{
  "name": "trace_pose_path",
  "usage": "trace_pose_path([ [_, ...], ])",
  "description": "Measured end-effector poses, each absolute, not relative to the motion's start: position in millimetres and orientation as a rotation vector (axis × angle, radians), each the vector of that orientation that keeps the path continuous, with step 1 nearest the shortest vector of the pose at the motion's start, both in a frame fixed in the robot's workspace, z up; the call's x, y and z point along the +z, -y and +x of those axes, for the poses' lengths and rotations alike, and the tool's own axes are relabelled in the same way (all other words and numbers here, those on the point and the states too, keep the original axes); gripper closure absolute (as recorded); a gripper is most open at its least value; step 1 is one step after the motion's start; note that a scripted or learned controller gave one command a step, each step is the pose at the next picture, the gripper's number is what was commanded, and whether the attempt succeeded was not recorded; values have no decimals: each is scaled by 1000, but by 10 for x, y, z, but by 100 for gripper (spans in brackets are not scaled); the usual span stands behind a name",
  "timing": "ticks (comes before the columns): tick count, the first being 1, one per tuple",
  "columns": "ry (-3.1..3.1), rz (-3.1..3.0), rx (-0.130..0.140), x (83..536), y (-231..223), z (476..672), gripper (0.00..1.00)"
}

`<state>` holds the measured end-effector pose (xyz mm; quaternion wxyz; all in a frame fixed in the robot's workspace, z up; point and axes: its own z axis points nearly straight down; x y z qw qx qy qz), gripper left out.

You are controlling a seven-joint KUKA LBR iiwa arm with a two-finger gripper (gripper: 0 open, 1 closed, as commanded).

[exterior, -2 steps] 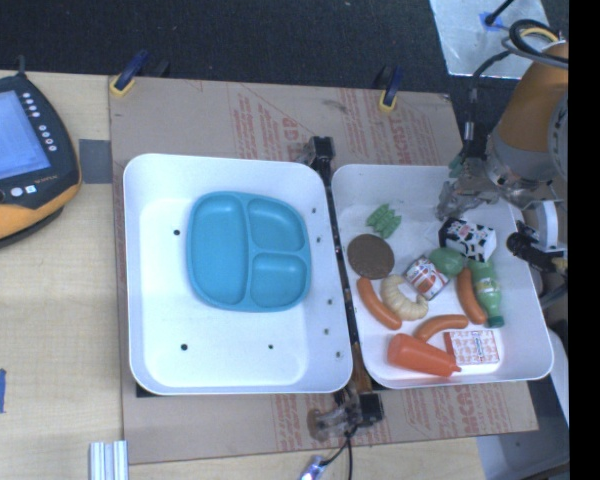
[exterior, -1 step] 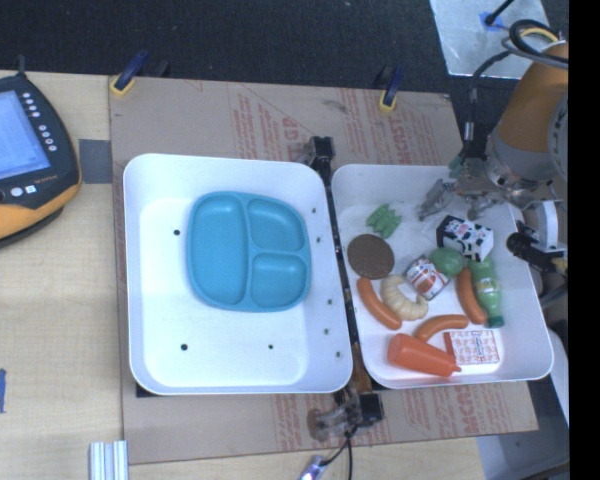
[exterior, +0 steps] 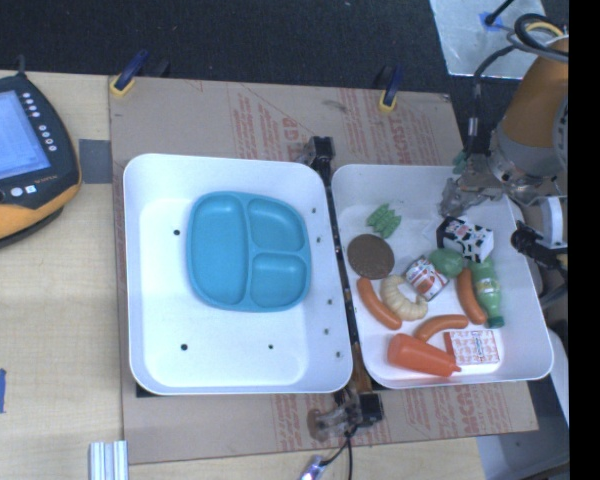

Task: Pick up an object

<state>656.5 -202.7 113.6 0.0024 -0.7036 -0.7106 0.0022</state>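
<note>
- The gripper (exterior: 467,190) is at the upper right of the frame, low over the right bin (exterior: 352,190); I cannot tell how it is set, and nothing is seen held in it.
- Just below it lies a black-and-white cow-patterned carton (exterior: 467,238), beside a green bottle (exterior: 487,290).
- Further left are a brown disc (exterior: 370,256), a banana (exterior: 401,299), two sausages and a carrot (exterior: 420,356).
- The left bin (exterior: 150,308) carries a blue divided plate (exterior: 248,251).

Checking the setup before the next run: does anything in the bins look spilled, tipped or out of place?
Nothing stands out. The blue divided plate lies flat in the left bin, and the toy foods sit jumbled but contained in the right bin.
</note>
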Motion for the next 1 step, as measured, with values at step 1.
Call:
trace_pose_path([
  [1, 2229, -2207, 7, 1135, 2027, 6564, 0],
])
